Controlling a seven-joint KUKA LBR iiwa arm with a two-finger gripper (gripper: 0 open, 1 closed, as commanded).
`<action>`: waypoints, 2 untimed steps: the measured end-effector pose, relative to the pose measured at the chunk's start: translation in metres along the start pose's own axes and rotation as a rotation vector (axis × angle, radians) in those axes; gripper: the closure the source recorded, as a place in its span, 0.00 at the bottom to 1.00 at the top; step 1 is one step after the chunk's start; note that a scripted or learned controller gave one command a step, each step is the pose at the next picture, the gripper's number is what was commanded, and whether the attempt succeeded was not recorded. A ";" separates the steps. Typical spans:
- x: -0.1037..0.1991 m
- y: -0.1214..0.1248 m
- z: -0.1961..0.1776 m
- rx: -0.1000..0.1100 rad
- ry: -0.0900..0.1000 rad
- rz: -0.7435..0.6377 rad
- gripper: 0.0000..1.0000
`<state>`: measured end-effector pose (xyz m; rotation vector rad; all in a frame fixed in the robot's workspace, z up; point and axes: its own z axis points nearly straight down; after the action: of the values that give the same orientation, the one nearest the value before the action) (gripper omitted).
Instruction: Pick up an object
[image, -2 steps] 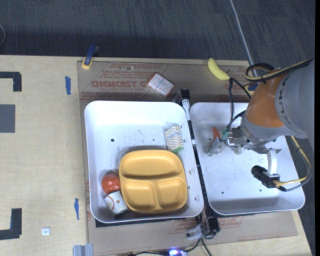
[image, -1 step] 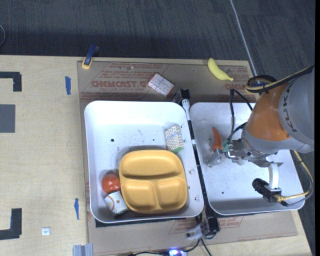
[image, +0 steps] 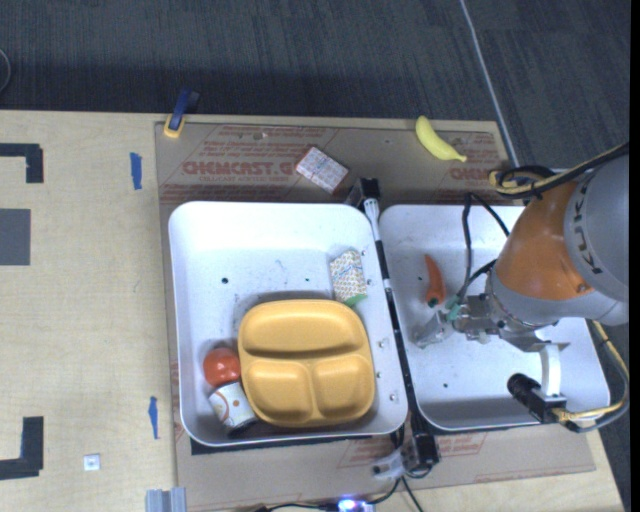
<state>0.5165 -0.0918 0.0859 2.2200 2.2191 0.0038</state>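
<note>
Carrot (image: 433, 279), small and orange, lies in the right bin (image: 500, 395), near its 10 o'clock corner. The end effector (image: 432, 331) hangs just beside the carrot, toward 6 o'clock. I cannot tell if it is open or closed. The grey arm (image: 560, 260) with its orange band reaches in from 3 o'clock.

The left bin (image: 200, 240) holds a big yellow tray (image: 303, 360). A red ball (image: 221, 365) and a little cup (image: 232, 403) sit at the tray's 9 o'clock side. A patterned packet (image: 347, 274) lies at the tray's 1 o'clock. On the bench (image: 80, 300), a yellow banana (image: 438, 140) and a small box (image: 320, 168) rest past the bins at 12 o'clock.
</note>
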 end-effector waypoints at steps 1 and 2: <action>-0.002 -0.036 0.000 -0.001 0.000 0.000 0.00; -0.001 -0.036 0.000 -0.001 0.000 0.001 0.00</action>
<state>0.4808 -0.0930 0.0860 2.2199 2.2175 0.0048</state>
